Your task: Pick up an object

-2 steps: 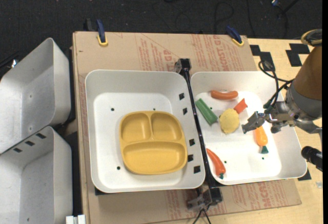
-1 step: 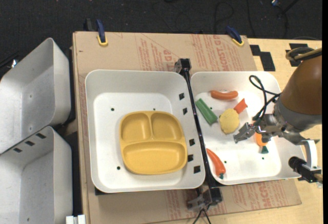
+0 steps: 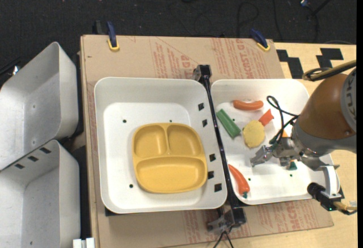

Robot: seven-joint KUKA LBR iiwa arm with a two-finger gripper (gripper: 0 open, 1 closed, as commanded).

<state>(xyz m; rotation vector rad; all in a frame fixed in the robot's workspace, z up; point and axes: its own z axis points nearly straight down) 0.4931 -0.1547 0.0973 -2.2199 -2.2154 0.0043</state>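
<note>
Nearest the bench's front edge, an orange chilli-shaped piece point(image 3: 239, 179) lies in the right bin point(image 3: 266, 198), below and left of the gripper point(image 3: 262, 157). The gripper's metal fingers point(image 3: 260, 156) sit low over the bin floor, and I cannot tell whether they are spread or closed; nothing shows between them. A yellow lemon-like lump point(image 3: 254, 134) rests just above them, close by. A green stick point(image 3: 228, 123) lies further up and left, a small orange block point(image 3: 266, 117) above, and an orange carrot-like piece point(image 3: 248, 105) farthest back. Well to the left, the left bin point(image 3: 113, 93) holds a yellow divided plate point(image 3: 169, 157).
</note>
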